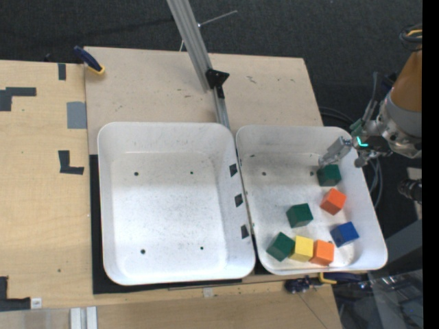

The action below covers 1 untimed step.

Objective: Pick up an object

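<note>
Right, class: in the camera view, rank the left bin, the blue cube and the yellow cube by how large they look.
1. Left bin, by far the largest.
2. and 3. Blue cube and yellow cube: they look about alike, so I would not rank one above the other.

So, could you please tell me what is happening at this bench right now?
The arm reaches in from the right, its gripper low over the right bin, just above a dark green cube near the far side. Nothing is visibly held. Six more cubes lie in that bin: green, orange, blue and yellow.
</note>
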Tool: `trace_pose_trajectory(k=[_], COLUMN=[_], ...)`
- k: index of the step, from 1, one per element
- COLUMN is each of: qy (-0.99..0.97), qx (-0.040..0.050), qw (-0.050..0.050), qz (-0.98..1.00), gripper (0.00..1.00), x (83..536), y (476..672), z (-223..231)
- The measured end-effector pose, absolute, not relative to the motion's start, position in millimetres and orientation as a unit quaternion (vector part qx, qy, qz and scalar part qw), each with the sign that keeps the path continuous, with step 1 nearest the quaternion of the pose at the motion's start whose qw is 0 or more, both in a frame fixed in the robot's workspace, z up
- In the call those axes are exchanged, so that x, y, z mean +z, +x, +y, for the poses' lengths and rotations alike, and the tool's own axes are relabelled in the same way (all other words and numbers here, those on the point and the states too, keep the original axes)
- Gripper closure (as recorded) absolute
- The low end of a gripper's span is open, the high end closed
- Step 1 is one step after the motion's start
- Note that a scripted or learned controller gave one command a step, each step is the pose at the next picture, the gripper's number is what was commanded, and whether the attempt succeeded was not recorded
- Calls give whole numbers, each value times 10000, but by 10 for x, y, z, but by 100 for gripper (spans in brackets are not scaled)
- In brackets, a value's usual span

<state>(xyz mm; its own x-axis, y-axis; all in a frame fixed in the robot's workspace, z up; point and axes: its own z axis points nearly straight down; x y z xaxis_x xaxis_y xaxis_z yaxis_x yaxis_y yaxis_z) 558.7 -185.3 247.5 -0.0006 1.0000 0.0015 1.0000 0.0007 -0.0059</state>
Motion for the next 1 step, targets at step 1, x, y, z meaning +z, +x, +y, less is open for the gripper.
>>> trace_pose_trajectory(k=[1], qy=[-7062], qx=[4], qw=[4], qz=[-7080], gripper=[0], x=[2502], y=[5597], z=[-1852])
